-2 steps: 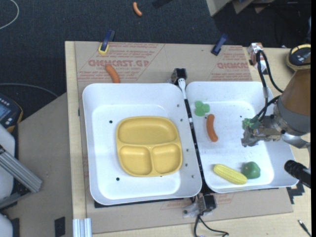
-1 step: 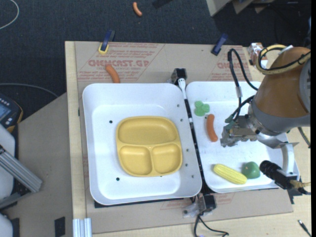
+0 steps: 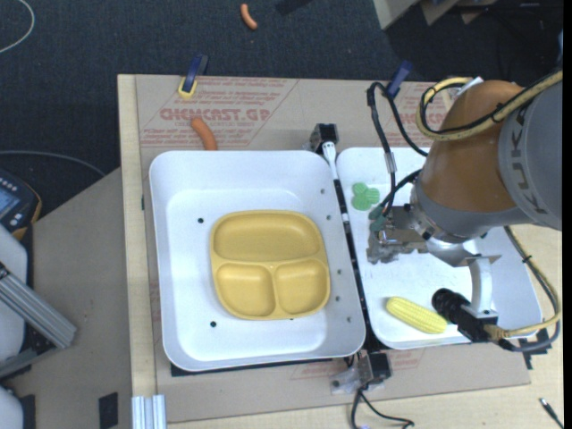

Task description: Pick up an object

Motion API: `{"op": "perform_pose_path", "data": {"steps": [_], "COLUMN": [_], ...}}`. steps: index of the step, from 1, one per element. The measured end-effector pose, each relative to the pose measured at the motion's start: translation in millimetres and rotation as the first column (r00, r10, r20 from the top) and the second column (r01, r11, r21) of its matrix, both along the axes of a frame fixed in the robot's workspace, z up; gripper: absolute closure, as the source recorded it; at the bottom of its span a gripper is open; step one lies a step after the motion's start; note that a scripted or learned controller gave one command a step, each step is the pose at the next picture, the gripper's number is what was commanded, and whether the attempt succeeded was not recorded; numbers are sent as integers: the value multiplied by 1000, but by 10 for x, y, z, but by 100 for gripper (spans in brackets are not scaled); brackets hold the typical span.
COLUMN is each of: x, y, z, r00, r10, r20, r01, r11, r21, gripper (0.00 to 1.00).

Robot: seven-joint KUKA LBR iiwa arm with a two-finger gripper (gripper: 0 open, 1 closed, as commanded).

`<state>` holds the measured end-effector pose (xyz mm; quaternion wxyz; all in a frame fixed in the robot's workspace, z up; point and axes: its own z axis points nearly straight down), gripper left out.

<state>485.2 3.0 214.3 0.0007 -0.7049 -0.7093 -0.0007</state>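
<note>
— Can you read the jaws on your grey two-finger gripper (image 3: 386, 239)?

— No, you cannot tell from here; it hangs over the right white plastic bin (image 3: 527, 280). Your yellow plastic corn cob (image 3: 416, 315) lies below-right of it, the small green toy (image 3: 364, 196) above. The left white bin (image 3: 174, 239) holds a yellow three-compartment tray (image 3: 268, 264).

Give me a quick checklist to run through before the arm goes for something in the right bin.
1. Target in view: ok. Yellow corn cob lies near the front of the right bin, unobstructed.
2. Second option: ok. Small green piece sits near the bin's back left corner.
3. Hand position: ok. It hangs over the right bin's left side, between both items.
4. Hand open or shut: cannot tell.
5. Anything already held: cannot tell.
6. Left bin: ok. Yellow divided tray sits in it, apart from the arm.
</note>
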Motion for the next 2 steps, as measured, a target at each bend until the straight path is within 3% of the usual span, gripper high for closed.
{"op": "perform_pose_path", "data": {"steps": [1,2], "x": [51,-103], "y": [332,334], "z": [43,127], "r00": [1000,1000], "r10": [-2,-6], "r20": [2,-3], "r01": [2,6], "r11": [1000,1000], "r21": [-1,-1], "gripper": [100,100]}}
